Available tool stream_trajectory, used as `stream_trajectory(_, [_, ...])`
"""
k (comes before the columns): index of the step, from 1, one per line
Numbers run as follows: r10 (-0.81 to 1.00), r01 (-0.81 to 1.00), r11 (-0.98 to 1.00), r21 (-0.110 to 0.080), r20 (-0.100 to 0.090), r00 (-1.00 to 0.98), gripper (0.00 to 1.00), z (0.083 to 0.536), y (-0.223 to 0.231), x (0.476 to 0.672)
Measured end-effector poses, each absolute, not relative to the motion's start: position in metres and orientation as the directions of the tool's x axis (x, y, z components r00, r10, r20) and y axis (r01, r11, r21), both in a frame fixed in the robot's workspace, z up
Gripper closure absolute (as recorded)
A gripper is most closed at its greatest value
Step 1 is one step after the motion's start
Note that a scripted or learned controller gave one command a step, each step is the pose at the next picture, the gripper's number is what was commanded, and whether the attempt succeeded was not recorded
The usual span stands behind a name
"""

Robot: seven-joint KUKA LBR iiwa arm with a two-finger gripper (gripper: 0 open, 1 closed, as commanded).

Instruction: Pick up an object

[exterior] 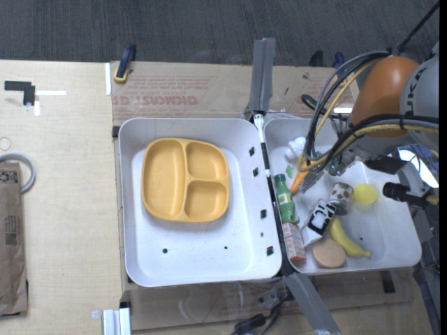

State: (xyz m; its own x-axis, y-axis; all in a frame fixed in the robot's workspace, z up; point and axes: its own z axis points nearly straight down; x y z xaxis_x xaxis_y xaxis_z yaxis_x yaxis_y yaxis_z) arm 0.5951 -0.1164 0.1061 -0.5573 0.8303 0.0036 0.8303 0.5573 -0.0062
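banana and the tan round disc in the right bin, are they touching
Touching. The camera view shows the banana with its lower edge lying against the top right of the tan round disc, no white bin floor visible between them.

Banana [347, 239], yellow ball [365, 195] and green bottle [283, 197] lie in right bin [398, 257].

Bright even light, soft shadows, sharp

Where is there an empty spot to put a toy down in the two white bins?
The left bin has bare floor in front of the yellow divided plate, toward the near rim, and a strip on the plate's right. The right bin is crowded: green bottle, banana, yellow ball and round tan piece sit close together under the arm.
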Motion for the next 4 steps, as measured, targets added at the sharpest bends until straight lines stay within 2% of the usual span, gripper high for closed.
stream_trajectory(1, [0.642, 0.642, 0.767, -0.001, -0.001, -0.767, 0.0, 0.09, -0.102, 0.616])
stream_trajectory(2, [0.642, 0.642, 0.767, -0.002, 0.001, -0.767, 0.0, 0.089, -0.102, 0.616])
stream_trajectory(3, [0.585, 0.585, 0.811, 0.001, -0.004, -0.811, 0.0, 0.193, -0.063, 0.648])
stream_trajectory(4, [0.418, 0.418, 0.909, 0.001, -0.004, -0.909, 0.0, 0.093, -0.093, 0.632])
